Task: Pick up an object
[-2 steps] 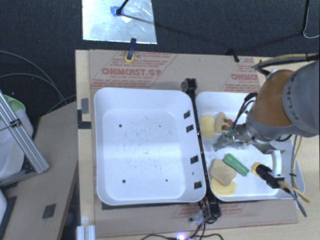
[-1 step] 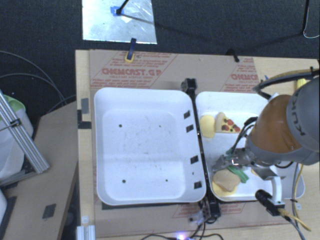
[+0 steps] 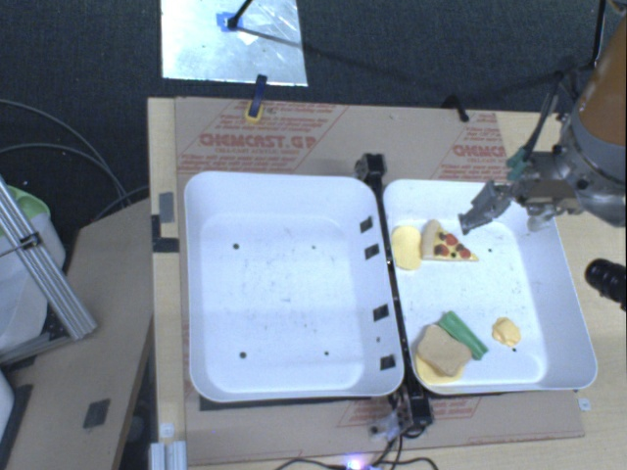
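The gripper [image 3: 477,215] is seen over the upper part of the right bin [image 3: 568,292], reaching in from the right. One dark finger [image 3: 482,210] slants down and to the left; a second cannot be separated from it, so whether the fingers are open or closed cannot be told. Nothing is seen between them.

Just below and to the left of the fingertip lies the pizza slice [image 3: 451,245], flat on the bin floor, its point aimed away to the right. Touching the slice on its far side from the finger is a pale yellow piece [image 3: 406,245], close to the bin's left wall. Well below the finger, near the front rim, a sandwich [image 3: 443,352] is stacked with a green piece [image 3: 462,333] leaning on it, and a small yellow lump [image 3: 506,332] sits to their right. The left bin [image 3: 284,282] holds no objects.

The slice is judged the likely target, being nearest the fingertip. For a sound grasp, the fingers should be centred over the slice's wide crust end rather than its thin tip, and opened wide before descent. Because the slice is thin and flat, the tips must be brought right down to the floor. Contact with the neighbouring yellow piece should be avoided, since a nudge could shift the slice out of line.
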You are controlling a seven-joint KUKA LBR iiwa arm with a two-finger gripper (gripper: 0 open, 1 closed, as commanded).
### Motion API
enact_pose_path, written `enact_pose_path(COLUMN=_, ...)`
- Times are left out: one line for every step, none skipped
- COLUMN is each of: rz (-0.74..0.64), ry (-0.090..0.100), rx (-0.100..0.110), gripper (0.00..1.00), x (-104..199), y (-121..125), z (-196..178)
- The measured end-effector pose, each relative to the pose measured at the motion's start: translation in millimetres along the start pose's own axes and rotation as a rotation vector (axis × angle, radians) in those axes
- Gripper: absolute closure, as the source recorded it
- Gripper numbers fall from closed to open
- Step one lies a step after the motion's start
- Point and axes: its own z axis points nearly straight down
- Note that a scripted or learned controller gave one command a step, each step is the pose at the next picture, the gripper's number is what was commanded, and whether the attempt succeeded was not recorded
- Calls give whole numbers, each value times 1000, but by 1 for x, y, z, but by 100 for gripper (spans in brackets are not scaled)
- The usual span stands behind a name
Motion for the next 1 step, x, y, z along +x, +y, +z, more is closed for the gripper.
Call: enact_pose_path(rz=-1, ry=0, rx=7, gripper=0, x=41, y=29, z=-94)
